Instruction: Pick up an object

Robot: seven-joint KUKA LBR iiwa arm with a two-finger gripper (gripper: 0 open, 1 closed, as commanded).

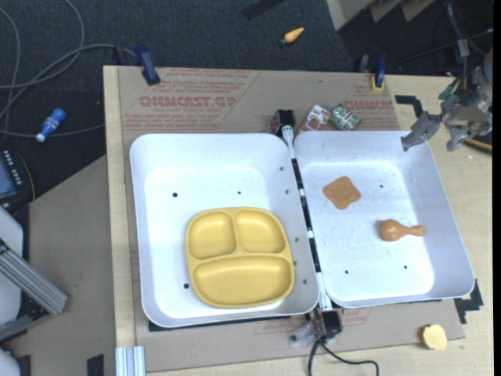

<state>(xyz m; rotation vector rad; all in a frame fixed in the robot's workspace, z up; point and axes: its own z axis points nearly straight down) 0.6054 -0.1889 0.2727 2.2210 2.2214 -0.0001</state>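
Glossy white plastic bins [156, 171], matt yellow plastic divided plate [239, 257], brown cardboard bench sheet [196, 96]

A: Bins?
B: Both bins [156, 171] white; divided plate [239, 257] plain yellow.
A: Right side?
B: Flat piece [342, 193] orange-brown, drumstick [398, 230] tan. Bench board [203, 92] beige with red lettering.

Dark carpet floor [196, 14] with grey cables [47, 49] beyond a pale wooden bench [78, 233]
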